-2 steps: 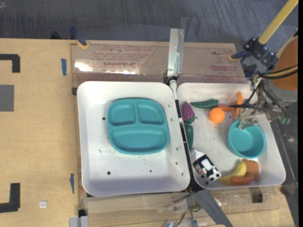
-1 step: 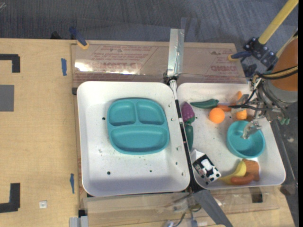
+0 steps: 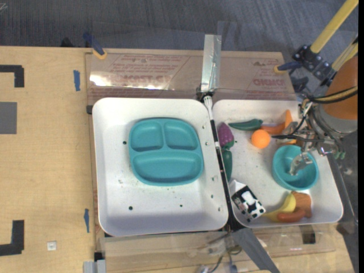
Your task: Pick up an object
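At the near edge of the right bin (image 3: pixel 335 212) lie a black-and-white block (image 3: pixel 246 201) and, to its right, a yellow banana (image 3: pixel 284 205) touching an orange-red piece (image 3: pixel 303 202). Just beyond them sits a teal bowl (image 3: pixel 291 172), and the gripper (image 3: pixel 300 162) hangs over the bowl's inside, its metal tip down within the rim; whether it is wide or narrow I cannot tell, since the tip is small and blurred against the bowl. Nothing is seen held in it. An orange ball (image 3: pixel 261 139) lies just left of the bowl, apart from the gripper, with a purple eggplant (image 3: pixel 226 134) further left by the dividing wall and a green pepper (image 3: pixel 246 124) behind it. An orange carrot-like piece (image 3: pixel 283 124) lies near the far wall. In the left bin (image 3: pixel 108 169) rests a teal divided plate (image 3: pixel 166 151).
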Controlling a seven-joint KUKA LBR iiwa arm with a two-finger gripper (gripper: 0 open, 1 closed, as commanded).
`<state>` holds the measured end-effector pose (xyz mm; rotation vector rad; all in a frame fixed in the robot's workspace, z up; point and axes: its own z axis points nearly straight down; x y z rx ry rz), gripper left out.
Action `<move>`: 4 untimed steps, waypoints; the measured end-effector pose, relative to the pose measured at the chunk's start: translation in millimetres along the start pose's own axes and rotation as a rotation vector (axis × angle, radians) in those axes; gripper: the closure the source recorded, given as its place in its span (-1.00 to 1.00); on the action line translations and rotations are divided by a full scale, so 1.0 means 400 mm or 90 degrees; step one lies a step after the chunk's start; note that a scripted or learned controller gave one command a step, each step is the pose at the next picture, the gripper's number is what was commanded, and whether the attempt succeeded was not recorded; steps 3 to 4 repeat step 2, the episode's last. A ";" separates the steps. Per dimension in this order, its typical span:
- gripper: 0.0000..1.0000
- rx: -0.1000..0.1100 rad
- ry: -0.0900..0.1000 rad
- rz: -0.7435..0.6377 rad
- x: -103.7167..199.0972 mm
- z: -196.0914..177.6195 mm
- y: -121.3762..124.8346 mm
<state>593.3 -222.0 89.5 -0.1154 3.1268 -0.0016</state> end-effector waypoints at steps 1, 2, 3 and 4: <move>-1.00 0.002 0.000 0.109 0.125 -0.003 0.091; -1.00 -0.002 0.004 0.160 -0.042 -0.029 0.258; -1.00 -0.002 0.004 0.160 -0.042 -0.029 0.258; -1.00 -0.002 0.004 0.160 -0.042 -0.029 0.258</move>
